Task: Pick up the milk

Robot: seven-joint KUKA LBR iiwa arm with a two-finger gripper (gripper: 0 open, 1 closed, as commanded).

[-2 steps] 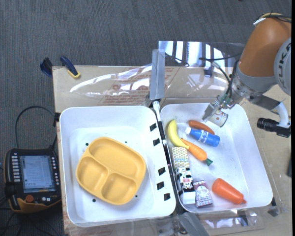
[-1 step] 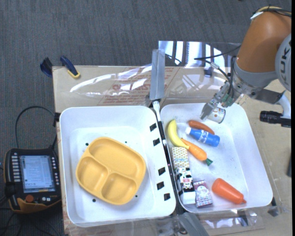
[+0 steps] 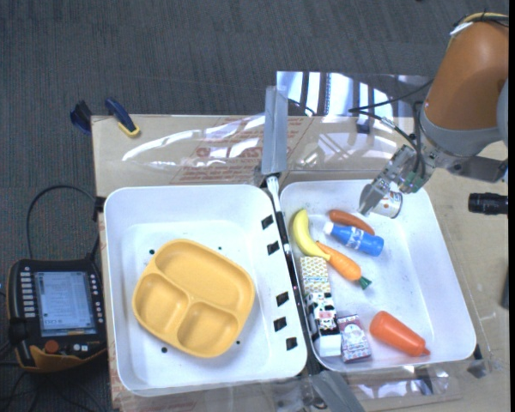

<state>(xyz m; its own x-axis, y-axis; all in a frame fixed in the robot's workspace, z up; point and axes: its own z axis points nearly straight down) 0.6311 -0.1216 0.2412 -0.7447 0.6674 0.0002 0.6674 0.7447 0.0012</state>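
The milk (image 3: pixel 317 294), a white carton with dark patches and a checkered end, lies flat along the left wall of the right bin (image 3: pixel 438 256). My gripper (image 3: pixel 380 201) hangs over the bin's far side, just above the red sausage (image 3: pixel 352 221). It is well up and to the right of the milk and nothing of the carton is near it.
Around the milk lie a banana (image 3: pixel 302 233), a blue bottle (image 3: pixel 358 239), a small carrot (image 3: pixel 344 263), a little pink carton (image 3: pixel 354 338) and a large orange carrot (image 3: pixel 398 334). The left bin (image 3: pixel 129 221) holds a yellow divided plate (image 3: pixel 193 296).
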